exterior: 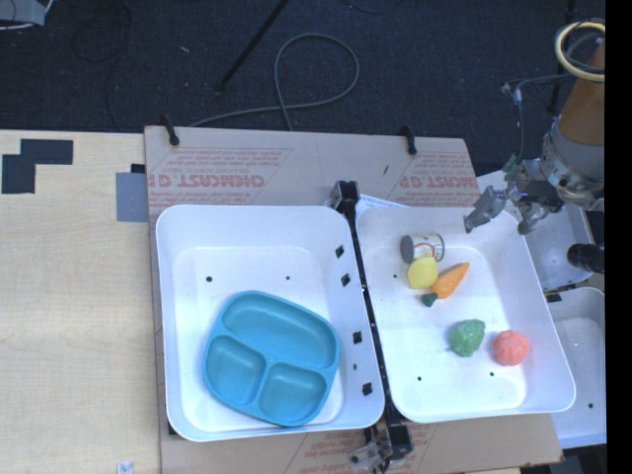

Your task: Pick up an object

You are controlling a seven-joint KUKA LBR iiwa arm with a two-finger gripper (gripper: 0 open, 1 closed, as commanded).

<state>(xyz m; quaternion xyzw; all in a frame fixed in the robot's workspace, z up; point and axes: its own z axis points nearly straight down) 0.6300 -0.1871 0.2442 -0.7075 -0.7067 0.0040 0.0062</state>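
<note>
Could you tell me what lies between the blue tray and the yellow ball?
In the camera view, the bins' adjoining white walls separate the blue tray from the yellow ball.

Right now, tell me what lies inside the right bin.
In the right bin: a yellow ball, an orange carrot, a green lump, a red ball. Behind the yellow ball, a grey piece is partly covered; its shape is unclear.

the left bin [188, 235] holds a blue divided tray [271, 356] toward its 5 o'clock corner. both bins rest on a cardboard sheet [296, 171] with red print, on the pale wooden bench [69, 314]. black cables [316, 62] loop on dark carpet at 12 o'clock.
</note>
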